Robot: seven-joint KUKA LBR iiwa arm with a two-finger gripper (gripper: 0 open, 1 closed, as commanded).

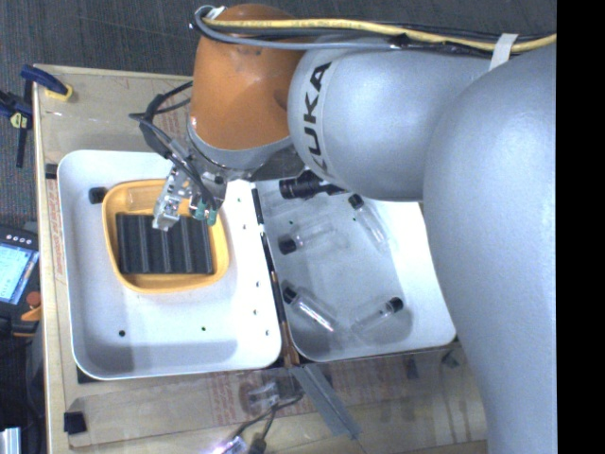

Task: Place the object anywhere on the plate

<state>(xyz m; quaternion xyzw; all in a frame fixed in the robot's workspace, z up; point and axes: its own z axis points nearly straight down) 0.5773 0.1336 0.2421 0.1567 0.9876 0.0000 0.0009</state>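
Grey arm casing fills my foreground, the big KUKA link (454, 159) sweeping in from the right with its orange band (241, 74) over the seam between the two bins. Below the band, the pincer (180, 201) hangs over the top edge of the yellow plate (219, 253), which sits in the left bin (161, 348); the plate's dark ribbed centre runs its grooves top to bottom. I see something small and pale with a green fleck at the fingertips, but I cannot tell whether that is the object or part of the tool, nor whether the fingers are apart or together. So I cannot place the object with certainty; if it is at the tip, it lies already above the plate's upper rim, and the coming move would, I judge, be a short drop downward rather than any sideways travel. Several clear tubes with dark caps (307, 244) lie scattered in the right bin (425, 253), beside the arm. Both bins rest on a pale wooden counter (104, 93), with dark flooring beyond.
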